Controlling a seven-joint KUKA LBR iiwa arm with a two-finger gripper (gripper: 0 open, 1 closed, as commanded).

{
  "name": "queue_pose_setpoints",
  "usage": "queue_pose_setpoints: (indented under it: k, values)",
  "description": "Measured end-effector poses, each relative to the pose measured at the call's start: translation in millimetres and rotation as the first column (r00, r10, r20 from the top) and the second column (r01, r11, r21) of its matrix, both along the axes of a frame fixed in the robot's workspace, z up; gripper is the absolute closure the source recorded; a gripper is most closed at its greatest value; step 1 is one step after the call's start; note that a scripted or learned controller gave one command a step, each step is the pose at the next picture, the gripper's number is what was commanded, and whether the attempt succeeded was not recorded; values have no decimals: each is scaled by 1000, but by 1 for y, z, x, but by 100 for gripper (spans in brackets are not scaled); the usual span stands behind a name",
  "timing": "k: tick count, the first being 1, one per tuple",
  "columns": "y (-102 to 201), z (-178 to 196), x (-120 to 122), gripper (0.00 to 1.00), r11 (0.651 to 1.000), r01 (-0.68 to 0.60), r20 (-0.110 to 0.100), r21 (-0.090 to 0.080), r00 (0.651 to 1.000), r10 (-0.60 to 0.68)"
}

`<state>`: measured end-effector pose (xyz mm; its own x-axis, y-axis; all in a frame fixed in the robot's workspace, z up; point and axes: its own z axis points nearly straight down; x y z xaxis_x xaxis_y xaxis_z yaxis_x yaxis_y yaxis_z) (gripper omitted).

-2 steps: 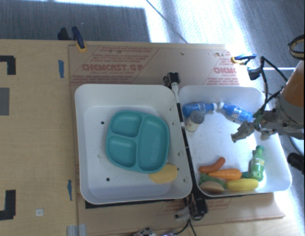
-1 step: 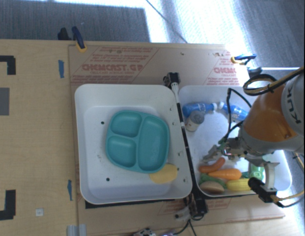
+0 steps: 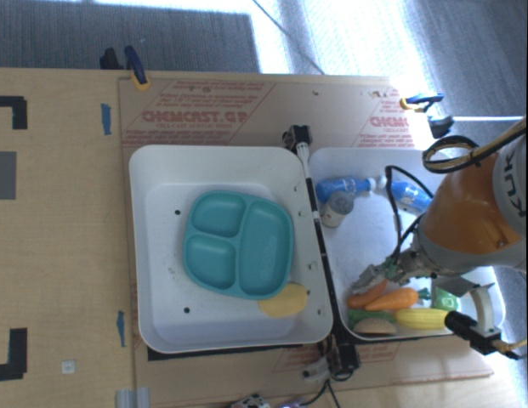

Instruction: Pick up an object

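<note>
The right bin [image 3: 366, 236] holds an orange carrot [image 3: 384, 299], a yellow corn cob [image 3: 422, 318], a green piece [image 3: 445, 301] and a brownish item [image 3: 376, 325] bunched at its near edge. A blue bottle [image 3: 342, 186] lies at the far side beside a small grey cup [image 3: 334, 210]. A second blue item [image 3: 408, 194] lies to their right. My gripper [image 3: 381, 274] hangs low just above the carrot's upper left end, under the orange wrist band. Nothing is visibly held in it.
The left bin [image 3: 153, 168] carries a teal divided plate [image 3: 239, 243] with a pale yellow object [image 3: 283, 301] at its near right corner. A black clamp [image 3: 296, 136] sits at the far end of the wall between the bins. Cables loop beside the arm.
</note>
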<state>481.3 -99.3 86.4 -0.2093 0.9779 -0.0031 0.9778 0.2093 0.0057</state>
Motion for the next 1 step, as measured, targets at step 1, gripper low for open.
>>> queue_pose_setpoints:
  k: [1]
  values:
    - [0,0,0,0,1000,0,0,0,1000,0]
